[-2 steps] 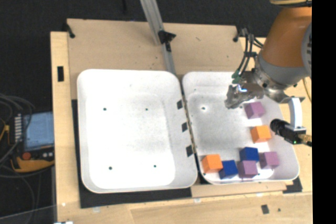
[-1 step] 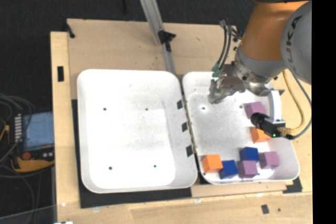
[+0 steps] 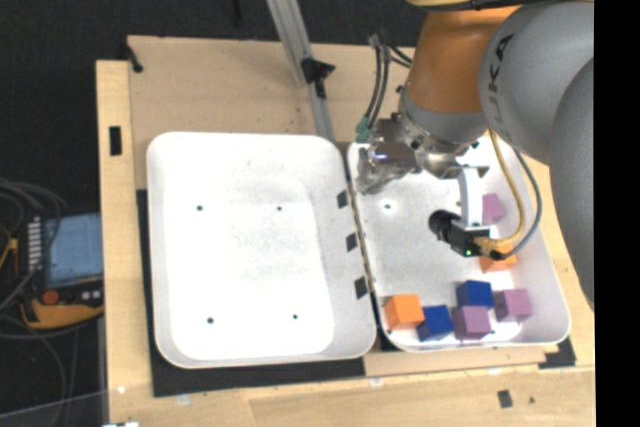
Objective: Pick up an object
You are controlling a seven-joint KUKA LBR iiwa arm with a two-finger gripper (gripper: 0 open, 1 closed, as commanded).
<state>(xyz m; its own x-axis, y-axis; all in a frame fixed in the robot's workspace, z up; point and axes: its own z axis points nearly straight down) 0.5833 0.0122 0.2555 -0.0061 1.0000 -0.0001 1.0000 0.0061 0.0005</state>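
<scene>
My gripper (image 3: 374, 167) hangs low over the far left corner of the right bin (image 3: 405, 245), under the orange wrist band (image 3: 455, 45). Several small blocks lie along that bin's near edge: an orange block (image 3: 404, 310), a blue block (image 3: 435, 322), a purple block (image 3: 472, 321), a second blue block (image 3: 476, 293) and a second purple block (image 3: 516, 303). Farther back on the right are another purple block (image 3: 492, 208) and a small orange piece (image 3: 497, 262). None of them touches the gripper, and the blocks sit well toward the near side from it.
The left bin (image 3: 245, 245) lies beside the right one, with a narrow divider (image 3: 355, 235) between them. A slanted metal post (image 3: 290, 25) rises behind the bins. A black cable fitting (image 3: 450, 229) hangs from the arm over the right bin.
</scene>
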